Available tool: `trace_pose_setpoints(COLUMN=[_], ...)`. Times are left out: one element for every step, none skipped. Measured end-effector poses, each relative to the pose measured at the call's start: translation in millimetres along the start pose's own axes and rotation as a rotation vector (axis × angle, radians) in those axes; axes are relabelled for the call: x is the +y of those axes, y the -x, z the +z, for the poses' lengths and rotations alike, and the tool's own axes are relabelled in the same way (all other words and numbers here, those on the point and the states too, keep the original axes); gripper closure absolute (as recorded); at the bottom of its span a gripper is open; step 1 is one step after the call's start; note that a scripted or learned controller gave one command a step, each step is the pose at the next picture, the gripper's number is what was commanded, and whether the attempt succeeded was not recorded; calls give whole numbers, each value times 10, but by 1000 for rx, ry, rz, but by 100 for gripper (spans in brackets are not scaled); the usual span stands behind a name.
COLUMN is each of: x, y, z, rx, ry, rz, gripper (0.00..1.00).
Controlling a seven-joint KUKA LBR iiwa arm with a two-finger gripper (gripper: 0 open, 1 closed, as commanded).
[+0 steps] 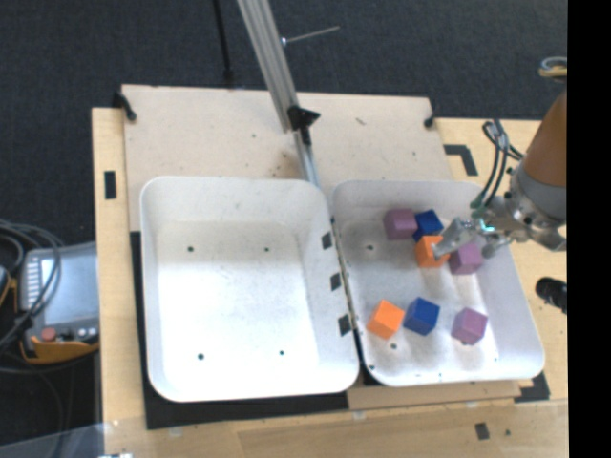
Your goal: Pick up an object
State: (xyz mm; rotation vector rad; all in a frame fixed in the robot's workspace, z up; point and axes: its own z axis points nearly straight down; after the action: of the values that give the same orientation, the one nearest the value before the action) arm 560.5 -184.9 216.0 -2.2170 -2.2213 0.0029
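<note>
The right bin (382, 370) holds several small cubes. At its back lie a purple cube (401, 223), a blue cube (429, 223) and an orange cube (430, 252). Nearer the front lie an orange cube (386, 318), a blue cube (421, 315) and a purple cube (469, 325). My gripper (470, 242) hangs low over the bin's right side. It is open, with its fingers spread on either side of another purple cube (467, 260). The left finger (449, 238) lies just over the orange cube at the back. That purple cube seems to rest on the bin floor.
The left bin (239, 284) stands beside the right one, and their rims meet in the middle. A slanted metal post (272, 55) rises behind the bins. A pendant and cables (48, 303) lie off the bench at the left.
</note>
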Motion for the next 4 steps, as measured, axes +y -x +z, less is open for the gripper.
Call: trace_pose_setpoints(x=[10, 4, -38, -26], y=[-1, 70, 148, 164], z=[-26, 411, 862, 1187], rx=[-1, -2, -2, -4], ry=[5, 0, 0, 7], rz=[0, 3, 3, 4], gripper=[0, 0, 0, 0])
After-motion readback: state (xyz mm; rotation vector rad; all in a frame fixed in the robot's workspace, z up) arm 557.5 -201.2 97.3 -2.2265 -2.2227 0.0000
